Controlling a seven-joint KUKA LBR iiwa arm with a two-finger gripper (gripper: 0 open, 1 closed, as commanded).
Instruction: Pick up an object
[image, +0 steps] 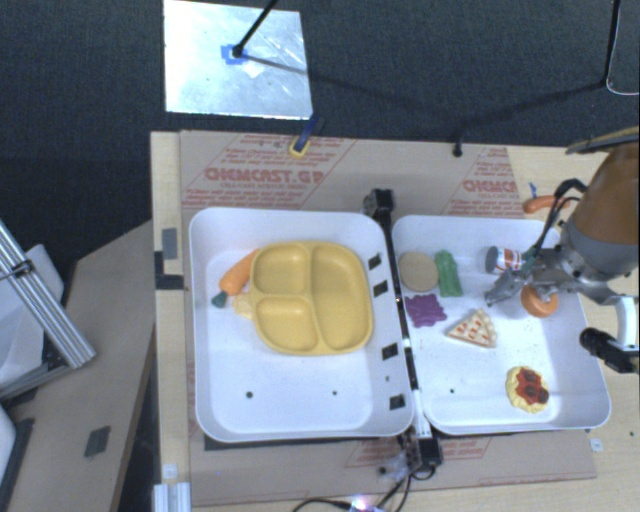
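The right bin (575, 400) holds a tan round cookie (418, 270), a green pickle (446, 273), a purple piece (425, 310), a pizza slice (473, 329), a small round pizza (527, 388), a small red-and-white can (502, 260) and an orange ball (541, 302). My gripper (515, 286) is low over the bin's right part, between the can and the orange ball. It sits close to both, and whether it touches either is unclear. Nothing shows as held.
The left bin (215, 400) carries a yellow divided plate (305, 297) with a carrot (236, 273) against its left side. A black hinge strip (396, 300) separates the bins. The arm (610, 215) covers the right bin's far right corner.
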